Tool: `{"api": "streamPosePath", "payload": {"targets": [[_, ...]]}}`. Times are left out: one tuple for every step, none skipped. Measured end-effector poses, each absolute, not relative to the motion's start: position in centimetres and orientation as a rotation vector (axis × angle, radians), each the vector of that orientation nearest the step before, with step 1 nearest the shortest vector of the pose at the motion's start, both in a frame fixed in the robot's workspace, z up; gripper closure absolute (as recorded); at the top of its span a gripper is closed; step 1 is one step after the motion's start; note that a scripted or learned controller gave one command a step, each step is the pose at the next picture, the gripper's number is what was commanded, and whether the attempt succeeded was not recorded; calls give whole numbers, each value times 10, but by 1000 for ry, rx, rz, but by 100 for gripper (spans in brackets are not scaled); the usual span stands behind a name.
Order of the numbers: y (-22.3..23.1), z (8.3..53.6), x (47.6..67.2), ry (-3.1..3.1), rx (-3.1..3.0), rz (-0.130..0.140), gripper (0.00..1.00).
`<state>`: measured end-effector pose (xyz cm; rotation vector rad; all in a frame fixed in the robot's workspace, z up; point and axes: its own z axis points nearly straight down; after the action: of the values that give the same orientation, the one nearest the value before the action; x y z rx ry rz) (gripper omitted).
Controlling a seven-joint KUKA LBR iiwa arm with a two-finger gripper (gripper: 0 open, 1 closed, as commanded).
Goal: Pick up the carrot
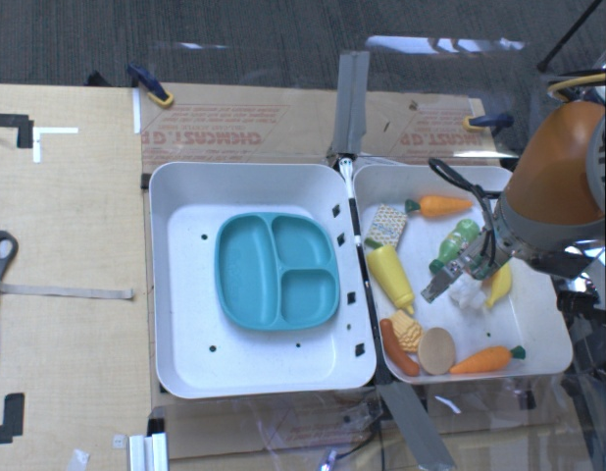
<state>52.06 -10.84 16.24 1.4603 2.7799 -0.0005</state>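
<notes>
The end effector [448, 281] hovered mid-bin, approaching; its grip state could not be determined. Next: descend onto a carrot [446, 205].

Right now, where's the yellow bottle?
The yellow bottle lies in the right bin, against its left wall, just below the checkered block and above the corn.

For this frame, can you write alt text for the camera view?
The gripper hovers low in the right bin, among toy food with a carrot at the back and another carrot at the front. The left bin holds a teal divided plate.
</notes>
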Motion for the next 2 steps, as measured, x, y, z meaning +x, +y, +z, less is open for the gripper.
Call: {"api": "streamPosePath", "payload": {"targets": [[-104, 104, 583, 2379, 2031, 14, 0], [-178, 94, 642, 2529, 1856, 0, 0]]}}
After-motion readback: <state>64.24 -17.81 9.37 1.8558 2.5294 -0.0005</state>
